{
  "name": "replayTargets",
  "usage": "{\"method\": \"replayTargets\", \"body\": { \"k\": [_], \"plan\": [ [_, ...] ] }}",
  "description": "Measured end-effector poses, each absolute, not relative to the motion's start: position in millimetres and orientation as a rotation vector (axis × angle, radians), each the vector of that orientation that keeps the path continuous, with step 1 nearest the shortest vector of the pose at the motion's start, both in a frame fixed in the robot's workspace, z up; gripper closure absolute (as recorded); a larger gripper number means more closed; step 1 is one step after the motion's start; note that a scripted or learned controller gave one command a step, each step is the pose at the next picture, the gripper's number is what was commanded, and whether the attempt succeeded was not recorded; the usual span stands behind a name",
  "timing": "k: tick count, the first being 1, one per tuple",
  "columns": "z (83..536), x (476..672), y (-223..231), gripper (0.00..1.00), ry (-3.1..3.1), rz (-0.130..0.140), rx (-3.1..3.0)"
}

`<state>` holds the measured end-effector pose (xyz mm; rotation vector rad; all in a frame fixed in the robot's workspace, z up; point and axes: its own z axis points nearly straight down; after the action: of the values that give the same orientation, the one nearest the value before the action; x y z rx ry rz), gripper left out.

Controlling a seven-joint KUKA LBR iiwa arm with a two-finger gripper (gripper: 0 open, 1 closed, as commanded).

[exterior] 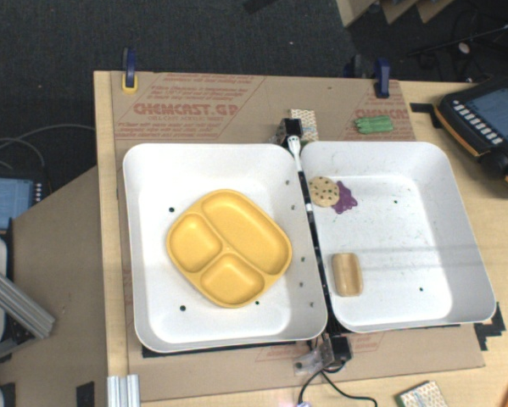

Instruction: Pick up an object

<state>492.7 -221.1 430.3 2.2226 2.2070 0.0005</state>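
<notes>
Evidently nothing is being lifted yet; the pick is waiting to begin. One yellow three-compartment plastic plate (228,247) is lying in the left white bin (143,227); one round speckled cookie (324,191), one purple scrap (346,198) and one tan bread-like block (347,274) are sitting in the right white bin (432,227). The jaws' state I cannot tell; next, the arm needs reaching in above one item.

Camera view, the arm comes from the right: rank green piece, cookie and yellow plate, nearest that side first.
1. Green piece, on the bench behind the right bin.
2. Cookie, right bin, near its left wall.
3. Yellow plate, middle of the left bin.
</notes>
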Motion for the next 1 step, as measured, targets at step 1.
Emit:
{"method": "replayTargets", "body": {
  "k": [1],
  "plan": [
    [292.1,512.7,-185.4,1.0,2.233,-0.008,2.226]
  ]
}}
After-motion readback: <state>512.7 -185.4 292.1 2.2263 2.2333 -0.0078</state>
